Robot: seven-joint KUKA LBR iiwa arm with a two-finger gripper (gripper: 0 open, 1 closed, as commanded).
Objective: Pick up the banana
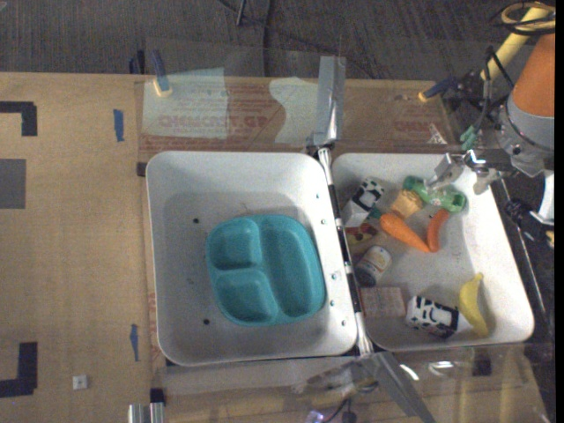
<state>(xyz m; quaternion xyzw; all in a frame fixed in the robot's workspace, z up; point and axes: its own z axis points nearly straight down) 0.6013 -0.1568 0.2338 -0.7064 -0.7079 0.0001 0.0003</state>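
Yellow and curved, the banana point(474, 303) is lying in the near right corner of the right bin point(515, 263), just beside a black-and-white cow toy point(433, 316) that is sitting to its left. Farther from the banana, toward the bin's middle and back, a carrot point(405, 232), an orange pepper point(436, 229), a small can point(374, 263) and a green toy point(438, 196) are lying scattered. The gripper point(461, 167) is hovering over the back of that bin, well apart from the banana, its two fingers looking slightly parted and gripping nothing.
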